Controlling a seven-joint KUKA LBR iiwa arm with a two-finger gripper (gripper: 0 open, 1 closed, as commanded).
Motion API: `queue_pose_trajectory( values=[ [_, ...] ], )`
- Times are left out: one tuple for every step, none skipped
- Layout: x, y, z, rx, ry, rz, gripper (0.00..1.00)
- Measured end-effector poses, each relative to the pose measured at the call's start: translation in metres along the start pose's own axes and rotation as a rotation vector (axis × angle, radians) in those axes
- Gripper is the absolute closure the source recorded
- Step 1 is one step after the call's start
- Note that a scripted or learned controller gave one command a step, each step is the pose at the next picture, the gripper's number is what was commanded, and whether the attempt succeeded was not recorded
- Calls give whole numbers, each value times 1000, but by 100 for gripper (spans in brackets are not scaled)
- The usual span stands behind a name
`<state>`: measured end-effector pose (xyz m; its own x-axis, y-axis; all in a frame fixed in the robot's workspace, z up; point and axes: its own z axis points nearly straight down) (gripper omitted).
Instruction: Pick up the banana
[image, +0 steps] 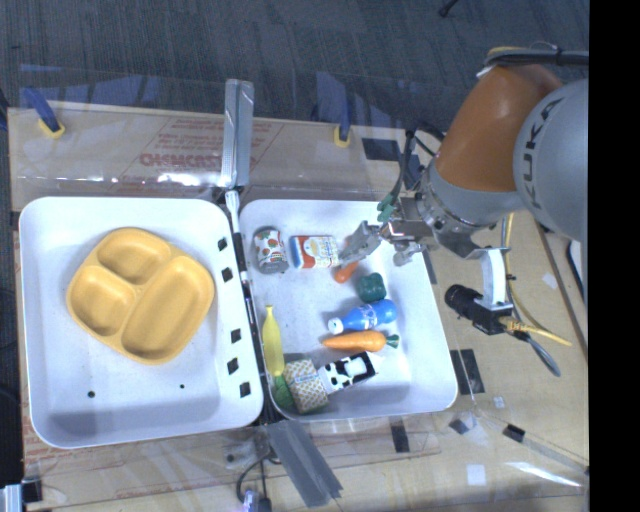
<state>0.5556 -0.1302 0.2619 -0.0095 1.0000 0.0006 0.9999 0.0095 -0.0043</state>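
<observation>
Camera view: banana beside wrapped block, carrot near.

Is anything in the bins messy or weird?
A little. The right bin is a jumble: the banana is squeezed along its left wall, with a small can tipped on its side above it.

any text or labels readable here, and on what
"KUKA", partly cut off, on the grey arm casing.
Red print on the cardboard sheet behind the bins: upside down, too blurred to read.
Labels on the small can and carton: too small to read.
</observation>
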Motion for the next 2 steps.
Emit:
queue_pose_trajectory(
  values=[
    [50, -39, 67, 0, 0, 175, 0],
    [79, -70, 72, 1, 0, 88, 0]
  ],
)
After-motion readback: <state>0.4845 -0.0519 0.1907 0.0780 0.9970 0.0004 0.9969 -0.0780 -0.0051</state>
